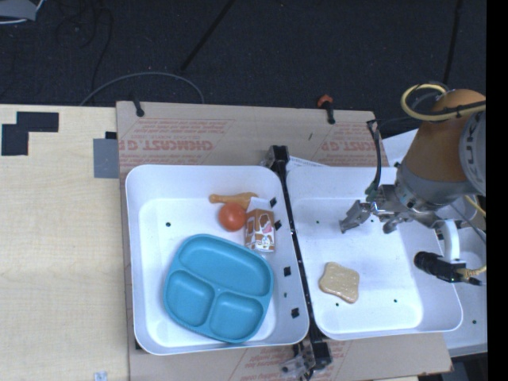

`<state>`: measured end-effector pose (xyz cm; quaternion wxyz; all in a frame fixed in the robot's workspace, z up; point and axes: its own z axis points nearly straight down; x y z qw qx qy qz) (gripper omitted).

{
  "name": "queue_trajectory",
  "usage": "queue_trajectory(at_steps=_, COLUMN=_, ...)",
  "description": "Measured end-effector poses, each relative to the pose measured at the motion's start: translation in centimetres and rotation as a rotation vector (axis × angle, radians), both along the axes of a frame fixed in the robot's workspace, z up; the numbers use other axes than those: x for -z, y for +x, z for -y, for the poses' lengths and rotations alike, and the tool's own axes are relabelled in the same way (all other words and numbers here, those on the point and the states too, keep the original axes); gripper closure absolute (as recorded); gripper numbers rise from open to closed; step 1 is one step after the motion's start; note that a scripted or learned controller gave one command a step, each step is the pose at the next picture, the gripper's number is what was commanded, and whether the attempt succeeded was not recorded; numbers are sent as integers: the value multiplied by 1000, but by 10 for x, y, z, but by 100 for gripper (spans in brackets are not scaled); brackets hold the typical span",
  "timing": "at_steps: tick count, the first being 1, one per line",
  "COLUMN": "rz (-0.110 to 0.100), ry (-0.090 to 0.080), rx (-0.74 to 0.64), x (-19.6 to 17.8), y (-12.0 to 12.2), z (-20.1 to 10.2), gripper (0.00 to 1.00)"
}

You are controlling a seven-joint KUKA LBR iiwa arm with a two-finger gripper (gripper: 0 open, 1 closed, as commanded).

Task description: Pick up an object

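My gripper (369, 222) hangs over the upper middle of the right bin (444, 316), its fingers spread open with nothing between them. A tan slice of toast (340, 282) lies flat on this bin's floor, below and a little left of the gripper, apart from it. In the left bin (141, 213) a blue divided plate (218, 286) fills the lower part. Above the plate sit a red tomato (232, 217), an orange drumstick-shaped piece (232, 199) and a small printed carton (260, 230) close together near the dividing wall.
A black clamp bar (287, 236) runs along the seam between the two bins. Cardboard (206, 137) lies under both bins, on a wooden bench (55, 244). The arm's orange band (444, 137) rises at the right.
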<state>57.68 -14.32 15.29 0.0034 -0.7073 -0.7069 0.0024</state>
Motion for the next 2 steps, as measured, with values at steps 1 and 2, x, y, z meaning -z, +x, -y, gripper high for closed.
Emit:
queue_trajectory(at_steps=1, rz=-1, ry=1, rx=0, x=64, y=1, z=0, gripper=0)
queue_trajectory(at_steps=2, rz=4, ry=0, rx=3, x=65, y=1, z=0, gripper=0)
